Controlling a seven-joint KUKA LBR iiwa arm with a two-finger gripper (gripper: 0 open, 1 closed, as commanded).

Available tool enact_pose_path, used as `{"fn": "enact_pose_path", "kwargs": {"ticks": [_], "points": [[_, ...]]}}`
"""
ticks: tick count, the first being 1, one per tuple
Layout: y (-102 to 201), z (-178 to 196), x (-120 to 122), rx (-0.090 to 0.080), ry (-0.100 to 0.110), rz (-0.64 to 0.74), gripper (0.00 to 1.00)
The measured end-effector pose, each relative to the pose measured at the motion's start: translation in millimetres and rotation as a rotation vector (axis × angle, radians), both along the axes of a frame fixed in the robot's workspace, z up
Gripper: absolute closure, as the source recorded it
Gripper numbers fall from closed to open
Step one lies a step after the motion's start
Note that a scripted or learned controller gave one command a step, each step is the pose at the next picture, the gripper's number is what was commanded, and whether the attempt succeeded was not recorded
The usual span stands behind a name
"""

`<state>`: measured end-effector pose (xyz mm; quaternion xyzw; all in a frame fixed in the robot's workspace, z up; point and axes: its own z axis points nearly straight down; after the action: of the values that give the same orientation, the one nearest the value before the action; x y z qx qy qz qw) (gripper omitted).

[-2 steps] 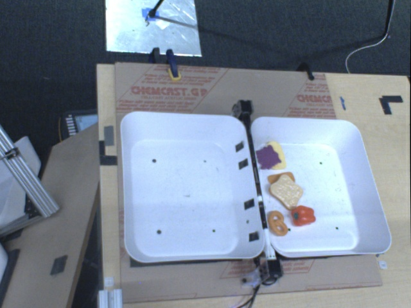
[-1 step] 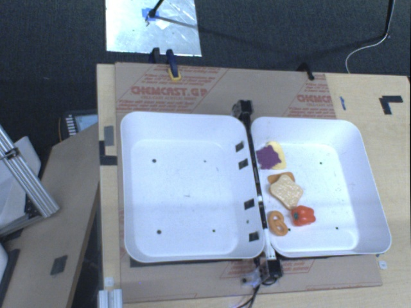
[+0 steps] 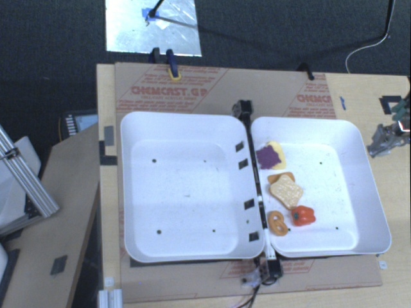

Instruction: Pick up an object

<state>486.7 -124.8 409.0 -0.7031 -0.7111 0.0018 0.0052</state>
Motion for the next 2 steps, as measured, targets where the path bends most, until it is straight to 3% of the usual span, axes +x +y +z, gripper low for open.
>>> {"fn": "enact_pose_path", "kwargs": {"ticks": [1, 2], "points": [[-75.0, 133.5, -1.0, -0.014, -0.027, -0.016, 1.00], [-5.8, 73.8, 0.4, -0.003, -0.008, -0.001, 1.00]]}}
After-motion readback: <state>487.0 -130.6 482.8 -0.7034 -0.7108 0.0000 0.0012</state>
